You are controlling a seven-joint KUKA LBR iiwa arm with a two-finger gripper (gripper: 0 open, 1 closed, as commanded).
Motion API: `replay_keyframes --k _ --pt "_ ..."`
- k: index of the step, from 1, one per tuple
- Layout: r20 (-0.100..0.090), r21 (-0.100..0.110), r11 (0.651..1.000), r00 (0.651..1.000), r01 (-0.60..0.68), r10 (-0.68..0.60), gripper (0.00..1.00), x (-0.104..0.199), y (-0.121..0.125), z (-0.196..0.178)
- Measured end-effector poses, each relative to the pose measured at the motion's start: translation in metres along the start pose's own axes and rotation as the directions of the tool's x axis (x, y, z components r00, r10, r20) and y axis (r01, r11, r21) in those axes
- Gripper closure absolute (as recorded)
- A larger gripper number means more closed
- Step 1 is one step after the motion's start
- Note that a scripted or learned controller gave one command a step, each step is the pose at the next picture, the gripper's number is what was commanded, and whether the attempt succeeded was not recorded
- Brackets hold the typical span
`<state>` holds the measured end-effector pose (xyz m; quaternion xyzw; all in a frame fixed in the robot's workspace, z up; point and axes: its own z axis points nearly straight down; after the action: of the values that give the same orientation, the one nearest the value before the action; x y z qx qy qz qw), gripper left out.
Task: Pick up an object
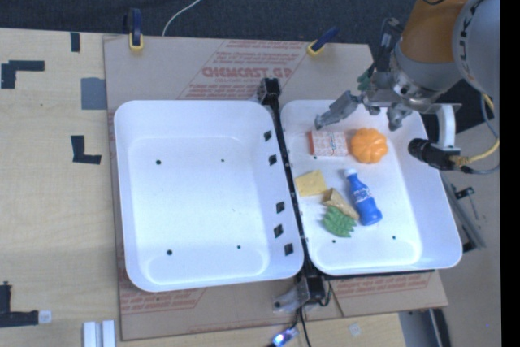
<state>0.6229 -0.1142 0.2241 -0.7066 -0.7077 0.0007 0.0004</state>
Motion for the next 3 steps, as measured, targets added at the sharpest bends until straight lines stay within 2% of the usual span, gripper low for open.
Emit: replay_keyframes --k 1,2,3 --pt "0.005 -0.006 1.0 1.0 -0.006 0.006 0.0 -0.093 0.007 -0.046" --pt "-0.002 0.008 1.0 1.0 0.0 0.0 0.0 -0.051 -0.013 0.148" --pt "0.001 -0.001 1.0 1.0 0.0 0.0 1.0 -0.053 -0.01 0.13"
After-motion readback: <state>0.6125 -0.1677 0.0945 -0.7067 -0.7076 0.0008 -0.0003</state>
